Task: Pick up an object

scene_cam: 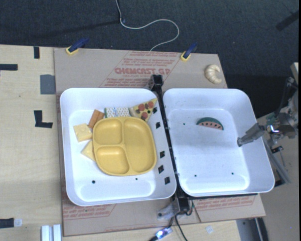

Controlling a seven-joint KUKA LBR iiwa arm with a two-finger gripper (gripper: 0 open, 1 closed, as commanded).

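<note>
On the left, the left bin is sitting on the bench and holding a yellow divided plate with three compartments. Flat toy food pieces are peeking out around its upper and left edges: a pale cracker, a brown piece, and a pizza slice.

Moving right, the right bin is carrying one thing, a watermelon slice, lying flat on the bin floor in the upper middle, well apart from every wall. It is showing as a small half-round with a dark green rind along its curved top and a red face below.

It is probably a light, stiff toy, thin and low against the floor, so it may be sliding away rather than lifting if pushed from one side. A sensible hold would be across its short width, rind to straight edge, with the fingers coming straight down.

At the far right, the gripper is reaching in over the bin's right wall, near the slice but not touching it. Whether its fingers are spread or pressed together cannot be told; nothing is showing between them.
</note>
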